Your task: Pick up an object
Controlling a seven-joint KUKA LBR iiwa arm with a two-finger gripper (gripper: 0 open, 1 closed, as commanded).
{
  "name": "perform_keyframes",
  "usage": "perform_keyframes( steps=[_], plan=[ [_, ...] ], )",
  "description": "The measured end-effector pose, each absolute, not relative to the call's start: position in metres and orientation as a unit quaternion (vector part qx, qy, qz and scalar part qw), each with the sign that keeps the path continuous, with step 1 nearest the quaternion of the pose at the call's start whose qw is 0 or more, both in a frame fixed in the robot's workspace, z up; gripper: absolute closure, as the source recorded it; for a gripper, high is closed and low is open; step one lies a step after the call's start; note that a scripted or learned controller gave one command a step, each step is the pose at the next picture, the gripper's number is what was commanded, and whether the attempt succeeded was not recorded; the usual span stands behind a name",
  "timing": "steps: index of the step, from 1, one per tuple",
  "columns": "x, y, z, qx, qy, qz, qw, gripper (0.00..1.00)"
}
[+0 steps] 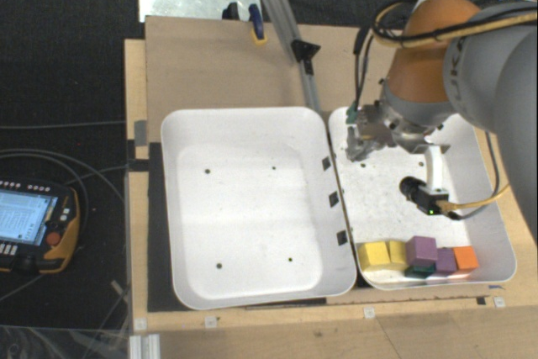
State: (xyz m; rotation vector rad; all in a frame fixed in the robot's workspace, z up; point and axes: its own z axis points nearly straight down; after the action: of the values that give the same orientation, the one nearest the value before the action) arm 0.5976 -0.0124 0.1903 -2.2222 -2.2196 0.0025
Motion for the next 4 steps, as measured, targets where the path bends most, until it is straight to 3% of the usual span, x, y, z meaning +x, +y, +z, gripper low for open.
perform_keyframes(
  steps=[1, 2, 3, 4],
  plan=[
    [0.584, -0.055, 0.19, -0.709, -0.705, 0.0008, -0.001, 1.0],
    [0.632, -0.02, 0.191, -0.704, -0.71, -0.0024, -0.002, 1.0],
    [0.592, -0.095, 0.139, -0.71, -0.704, 0.0027, 0.001, 1.0],
    [0.609, -0.095, 0.17, -0.706, -0.709, -0.0014, -0.002, 1.0]
  ],
)
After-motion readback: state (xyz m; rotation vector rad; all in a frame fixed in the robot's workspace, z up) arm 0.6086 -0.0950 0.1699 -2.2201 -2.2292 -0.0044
